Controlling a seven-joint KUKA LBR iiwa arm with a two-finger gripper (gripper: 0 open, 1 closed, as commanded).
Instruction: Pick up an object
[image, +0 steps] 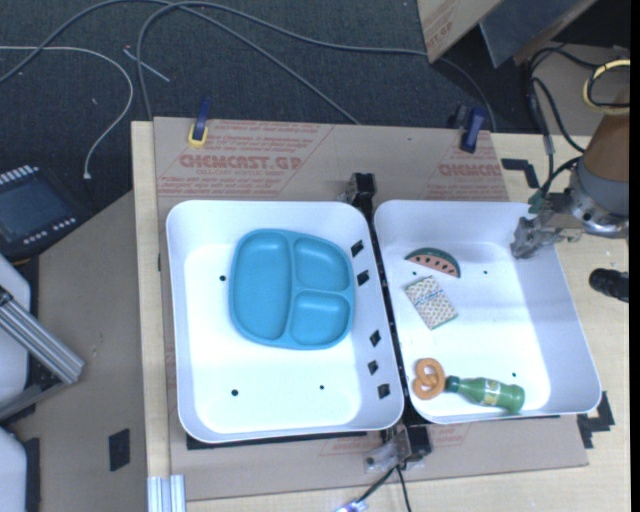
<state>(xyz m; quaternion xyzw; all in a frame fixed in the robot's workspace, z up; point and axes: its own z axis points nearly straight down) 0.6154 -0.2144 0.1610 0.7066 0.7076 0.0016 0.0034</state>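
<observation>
At the bottom of the frame, in the lower part of the right bin (560, 330), a green bottle (487, 392) lies on its side with its neck pointing left, just beside an orange pretzel (429, 378) at the bin's lower left corner. Above these, near the bin's left wall, lies a small patterned packet (431, 301), tilted. Higher still, a watermelon slice (433, 262) lies flat, close to the packet but apart from it. The left bin (190, 300) carries a blue divided plate (292, 288) with three compartments, resting in its upper middle. Both bins sit side by side on the bench (300, 150). At the upper right of the frame, the end effector (531, 240) stands over the upper right rim of the right bin, well apart from all four objects; nothing is visible between its fingers, and how far they are open cannot be told.
</observation>
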